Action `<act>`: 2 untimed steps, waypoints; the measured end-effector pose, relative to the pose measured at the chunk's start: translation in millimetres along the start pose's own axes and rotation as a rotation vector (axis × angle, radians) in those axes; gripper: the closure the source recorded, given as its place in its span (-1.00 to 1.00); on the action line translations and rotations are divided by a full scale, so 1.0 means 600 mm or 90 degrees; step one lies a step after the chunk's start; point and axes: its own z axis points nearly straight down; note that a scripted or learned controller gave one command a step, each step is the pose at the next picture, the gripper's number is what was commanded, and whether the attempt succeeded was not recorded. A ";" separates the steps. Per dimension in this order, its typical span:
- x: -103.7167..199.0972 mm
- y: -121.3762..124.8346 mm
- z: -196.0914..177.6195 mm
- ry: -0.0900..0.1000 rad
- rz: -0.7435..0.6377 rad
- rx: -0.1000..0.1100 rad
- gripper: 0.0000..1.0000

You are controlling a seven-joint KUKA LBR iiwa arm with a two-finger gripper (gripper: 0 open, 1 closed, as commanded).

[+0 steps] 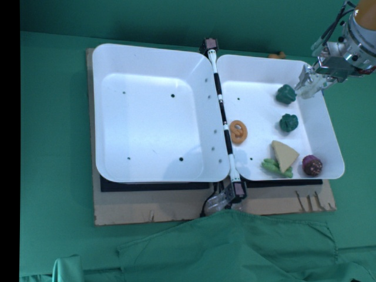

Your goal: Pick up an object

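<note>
My gripper [312, 84] hangs over the far right corner of the right bin [258, 93], open, with nothing between its fingers. Just to its left lies a dark green lumpy piece [286, 94], close to the fingertips but apart from them. A second green piece [288, 123] sits nearer the camera. An orange ring [238, 131] lies by the divider. At the bin's near edge are a yellow wedge [285, 155], a light green pod [275, 168] and a dark purple ball [312, 165].
The left bin [147, 116] stands beside the right one, with a black-and-white divider bar [221, 110] between them. A small orange item [277, 55] lies outside the far rim. Green cloth [235, 245] bunches up at the front.
</note>
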 end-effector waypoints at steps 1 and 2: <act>-0.017 -0.024 0.009 0.000 -0.001 0.001 1.00; -0.058 -0.067 -0.004 0.000 -0.001 0.001 1.00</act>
